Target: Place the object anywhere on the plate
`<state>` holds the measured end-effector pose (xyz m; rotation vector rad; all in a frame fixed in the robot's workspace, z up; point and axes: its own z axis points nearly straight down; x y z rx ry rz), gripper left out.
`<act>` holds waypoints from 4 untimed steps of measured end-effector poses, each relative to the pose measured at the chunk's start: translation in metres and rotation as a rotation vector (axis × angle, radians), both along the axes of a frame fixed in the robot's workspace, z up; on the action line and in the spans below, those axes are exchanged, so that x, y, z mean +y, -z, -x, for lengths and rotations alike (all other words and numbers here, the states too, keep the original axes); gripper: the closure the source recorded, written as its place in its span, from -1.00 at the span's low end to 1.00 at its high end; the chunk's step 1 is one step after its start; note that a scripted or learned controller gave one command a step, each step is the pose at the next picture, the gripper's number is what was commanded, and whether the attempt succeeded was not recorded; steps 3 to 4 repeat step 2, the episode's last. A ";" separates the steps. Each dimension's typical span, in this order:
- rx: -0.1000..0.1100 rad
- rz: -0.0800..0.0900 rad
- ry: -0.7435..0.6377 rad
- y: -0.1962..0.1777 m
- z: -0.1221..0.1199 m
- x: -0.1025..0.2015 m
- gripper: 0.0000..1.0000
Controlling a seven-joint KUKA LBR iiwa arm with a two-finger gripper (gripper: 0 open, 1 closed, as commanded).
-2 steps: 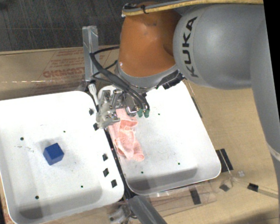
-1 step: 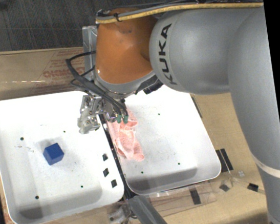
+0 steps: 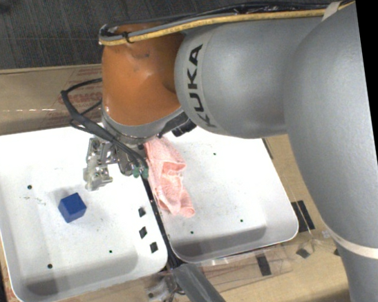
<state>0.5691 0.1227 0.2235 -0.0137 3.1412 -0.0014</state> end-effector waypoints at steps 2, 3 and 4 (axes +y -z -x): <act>-0.002 -0.001 -0.001 -0.008 0.016 0.049 -1.00; -0.002 -0.001 -0.001 -0.008 0.016 0.049 -1.00; -0.002 -0.001 -0.001 -0.008 0.016 0.049 -1.00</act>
